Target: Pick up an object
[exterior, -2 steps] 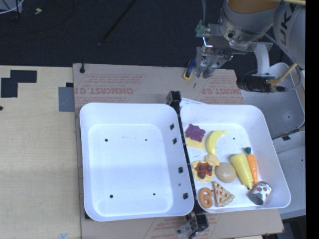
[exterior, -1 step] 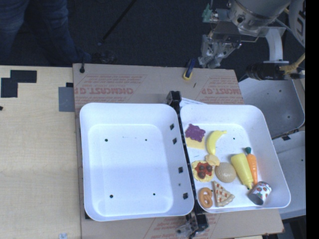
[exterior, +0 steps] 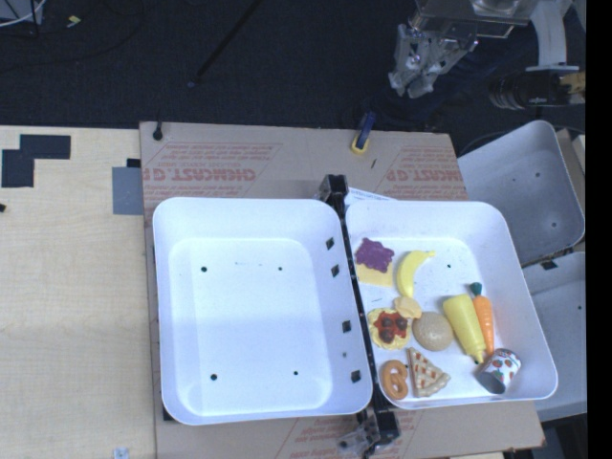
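Pale wooden tabletop [exterior: 67,285] carries two white bins; the right bin [exterior: 516,247] holds toy food — a yellow banana [exterior: 411,271] among it. High above, the gripper [exterior: 418,75] hangs empty — its spread unclear.

- Purple grapes [exterior: 375,253]: flat cluster near the right bin's [exterior: 521,256] back left corner, beside the divider.
- Banana [exterior: 412,270]: yellow, curved, just right of the grapes.
- Corn [exterior: 464,324]: yellow, lying lengthwise beside the orange carrot [exterior: 486,321], touching it.
- Bun [exterior: 432,331]: round, tan, left of the corn.
- Tart [exterior: 389,326]: yellow with red berries, left of the bun.
- Pretzel [exterior: 393,379] and pizza slice [exterior: 426,375]: side by side at the front edge.
- Cupcake [exterior: 499,369]: tipped over, front right corner.
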`<state>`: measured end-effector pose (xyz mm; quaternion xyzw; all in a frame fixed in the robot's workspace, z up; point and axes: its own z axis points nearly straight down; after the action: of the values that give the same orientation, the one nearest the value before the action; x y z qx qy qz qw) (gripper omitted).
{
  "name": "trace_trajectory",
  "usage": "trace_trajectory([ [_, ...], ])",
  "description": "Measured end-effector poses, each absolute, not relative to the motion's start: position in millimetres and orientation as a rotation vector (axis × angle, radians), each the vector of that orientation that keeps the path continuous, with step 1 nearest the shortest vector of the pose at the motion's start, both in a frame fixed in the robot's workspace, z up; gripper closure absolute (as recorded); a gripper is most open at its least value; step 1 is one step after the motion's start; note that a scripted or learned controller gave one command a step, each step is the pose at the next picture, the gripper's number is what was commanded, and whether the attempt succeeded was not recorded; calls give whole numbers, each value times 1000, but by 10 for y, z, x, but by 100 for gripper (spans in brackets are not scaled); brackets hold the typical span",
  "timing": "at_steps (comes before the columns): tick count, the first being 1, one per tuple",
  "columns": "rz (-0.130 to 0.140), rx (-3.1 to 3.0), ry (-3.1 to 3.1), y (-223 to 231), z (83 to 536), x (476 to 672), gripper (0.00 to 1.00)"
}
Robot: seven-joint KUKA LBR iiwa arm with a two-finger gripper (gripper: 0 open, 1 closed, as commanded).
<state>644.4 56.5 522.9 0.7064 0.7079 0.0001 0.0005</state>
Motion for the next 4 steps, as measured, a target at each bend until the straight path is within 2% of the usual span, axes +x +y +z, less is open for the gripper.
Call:
trace_trajectory([
  [1,-16,2223,2231,1205,2815,6424,100],
  [2,13,2212,2227,1609,4262,5881,100],
  [3,3,2220,2220,1539,4691,6400,100],
  [4,2,2218,2223,1678,5329,6443,100],
])
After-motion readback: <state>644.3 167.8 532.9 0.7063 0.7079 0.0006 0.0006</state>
